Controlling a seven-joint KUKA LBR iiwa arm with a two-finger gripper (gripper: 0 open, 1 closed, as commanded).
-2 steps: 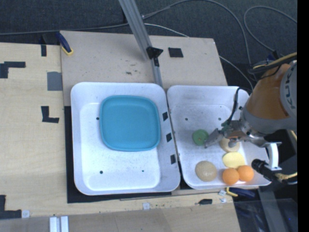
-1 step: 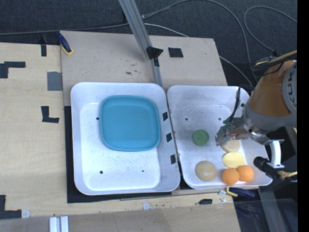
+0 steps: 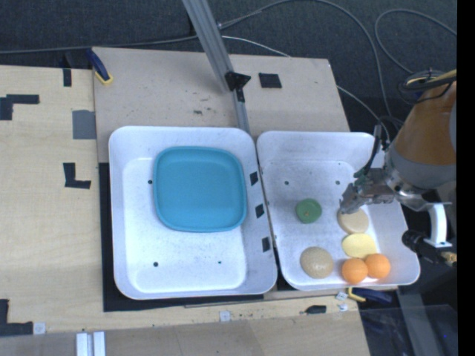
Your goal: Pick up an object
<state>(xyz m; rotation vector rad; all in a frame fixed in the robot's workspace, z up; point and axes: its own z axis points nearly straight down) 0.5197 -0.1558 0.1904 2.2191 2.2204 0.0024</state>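
Note:
The right bin (image 3: 312,150) holds several small items: a green round piece (image 3: 309,211), a beige round lump (image 3: 317,261), a pale cream piece (image 3: 355,221), a yellow piece (image 3: 359,243) and two orange balls (image 3: 355,270) (image 3: 378,265). My gripper (image 3: 353,201) reaches in from the right and hangs low over the cream piece, right at its top left edge. I cannot see anything gripped between the tips.
The left bin (image 3: 133,258) carries a blue square plate (image 3: 200,188). A grey metal pole (image 3: 215,43) slants down to the gap between the bins. Cables (image 3: 356,58) trail over the dark floor behind the right bin.

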